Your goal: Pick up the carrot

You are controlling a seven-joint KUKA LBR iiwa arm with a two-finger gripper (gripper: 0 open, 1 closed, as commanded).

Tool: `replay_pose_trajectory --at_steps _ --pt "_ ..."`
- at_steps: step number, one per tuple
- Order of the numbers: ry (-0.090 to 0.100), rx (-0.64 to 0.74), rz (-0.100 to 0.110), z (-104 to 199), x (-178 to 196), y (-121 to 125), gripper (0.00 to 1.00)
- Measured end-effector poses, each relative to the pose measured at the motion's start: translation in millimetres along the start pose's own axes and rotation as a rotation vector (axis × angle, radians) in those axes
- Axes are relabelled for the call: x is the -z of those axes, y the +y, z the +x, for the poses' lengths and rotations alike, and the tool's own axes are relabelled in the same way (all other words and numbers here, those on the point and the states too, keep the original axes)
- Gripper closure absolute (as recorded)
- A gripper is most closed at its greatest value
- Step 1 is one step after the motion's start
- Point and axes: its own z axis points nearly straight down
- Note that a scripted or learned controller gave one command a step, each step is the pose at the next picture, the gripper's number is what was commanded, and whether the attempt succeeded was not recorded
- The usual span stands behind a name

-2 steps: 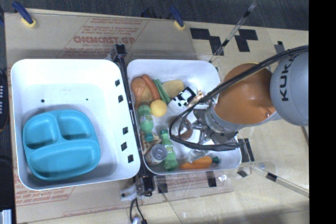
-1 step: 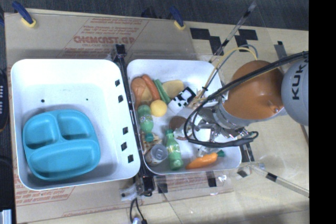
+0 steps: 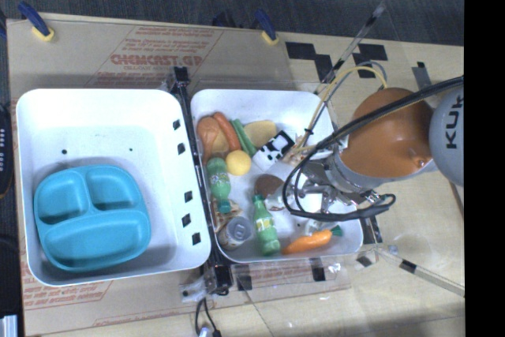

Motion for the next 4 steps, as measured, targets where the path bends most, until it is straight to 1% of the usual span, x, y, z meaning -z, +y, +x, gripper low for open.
replay_pose_trajectory --at_steps 1,2,3,4 --pt "0.014 0.415 -0.005 -4.4 -16.1 -15.2 0.0" --pt "0.016 0.677 -0.015 19.2 -16.6 10.0 0.0" --pt "0.013 0.681 -0.002 15.9 -5.3 7.1 1.0" --pt "0.013 0.68 -0.004 16.2 -5.7 7.4 0.0"
